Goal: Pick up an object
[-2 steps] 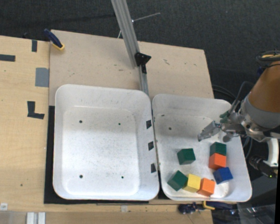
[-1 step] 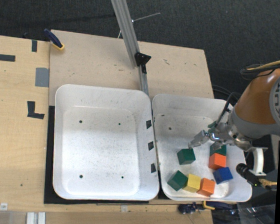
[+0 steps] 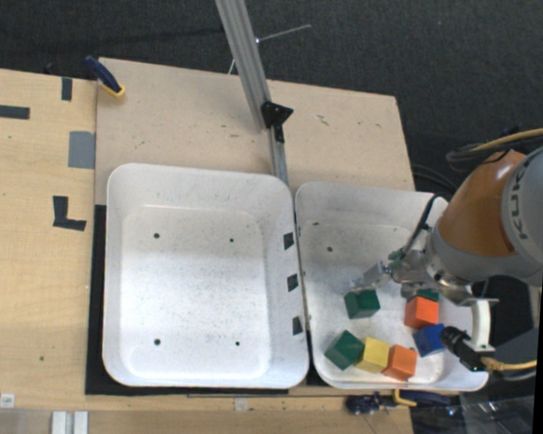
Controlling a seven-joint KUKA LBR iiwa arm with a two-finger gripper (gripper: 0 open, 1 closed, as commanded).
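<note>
Green cube (image 3: 362,303) lies in right bin (image 3: 347,208), apart from the other blocks | gripper (image 3: 386,271) just above-right of it, grip state cannot tell | risk: off-centre descent nudges cube aside; orange cube (image 3: 422,311) near wrist may get bumped

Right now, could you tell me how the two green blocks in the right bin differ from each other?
The upper green block sits alone near the middle of the right bin, close to the gripper; the lower green block lies at the bin's near edge, touching a yellow block in a row. The upper one looks darker and a little smaller. Both are green cube-like blocks resting on the bin floor.
</note>
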